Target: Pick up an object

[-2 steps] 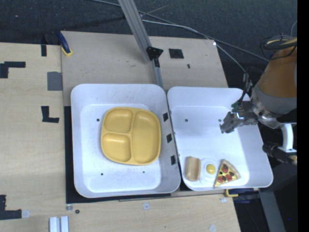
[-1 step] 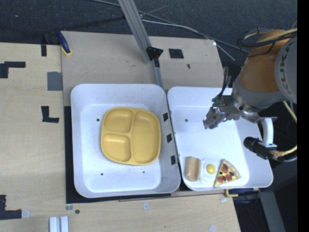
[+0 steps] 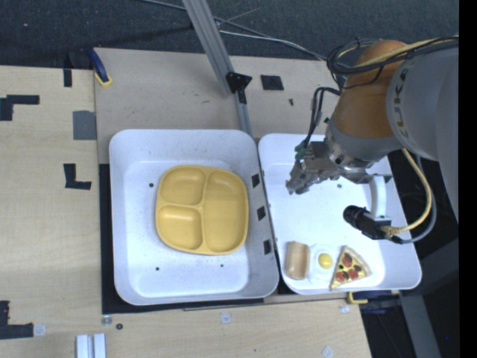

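Landmark: we place everything against the right bin (image 3: 298,218), the shallow white tray on the right of the bench.
Bread roll: we see a small tan roll (image 3: 297,259) lying inside the right bin at its near edge, toward the near left corner.
Egg: we see a white fried egg with a yellow yolk (image 3: 324,261) just beside the roll, along the same near edge of the right bin.
Pizza slice: we see a toy pizza slice (image 3: 349,266) with red dots next to the egg, toward the near right corner of the right bin.
Gripper: we see the gripper (image 3: 299,186) over the far left part of the right bin, well apart from the three food items; nothing shows between its fingers, and we cannot tell whether they are spread or together.
Arm: the grey arm with its orange band (image 3: 365,107) reaches over the far side of the right bin.
Left bin: the second white bin (image 3: 127,200) sits just left of the right bin.
Plate: a yellow divided plate (image 3: 202,209) lies in the middle of that left bin.
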Controlling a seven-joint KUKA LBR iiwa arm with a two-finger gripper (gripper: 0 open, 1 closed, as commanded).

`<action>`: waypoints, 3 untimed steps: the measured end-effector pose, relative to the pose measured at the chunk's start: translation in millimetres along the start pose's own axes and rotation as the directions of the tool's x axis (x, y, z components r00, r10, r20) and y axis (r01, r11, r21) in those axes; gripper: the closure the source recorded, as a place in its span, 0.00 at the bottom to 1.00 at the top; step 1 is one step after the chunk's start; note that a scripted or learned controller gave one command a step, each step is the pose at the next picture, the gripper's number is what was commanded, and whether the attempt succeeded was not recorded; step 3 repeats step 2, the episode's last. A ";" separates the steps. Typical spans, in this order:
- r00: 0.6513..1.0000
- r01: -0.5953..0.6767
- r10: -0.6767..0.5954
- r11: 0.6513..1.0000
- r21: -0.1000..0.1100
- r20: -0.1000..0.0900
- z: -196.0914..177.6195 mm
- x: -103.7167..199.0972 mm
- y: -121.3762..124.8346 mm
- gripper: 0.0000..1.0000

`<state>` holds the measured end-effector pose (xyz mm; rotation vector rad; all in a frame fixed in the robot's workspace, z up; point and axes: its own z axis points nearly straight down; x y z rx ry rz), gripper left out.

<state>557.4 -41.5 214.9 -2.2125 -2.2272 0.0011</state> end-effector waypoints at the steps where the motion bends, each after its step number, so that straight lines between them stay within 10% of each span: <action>1: 1.000 -0.001 0.001 1.000 0.000 0.001 9.3 51.4 7.9 1.00; 3: 1.000 -0.001 0.001 1.000 -0.001 0.001 9.4 95.5 24.0 1.00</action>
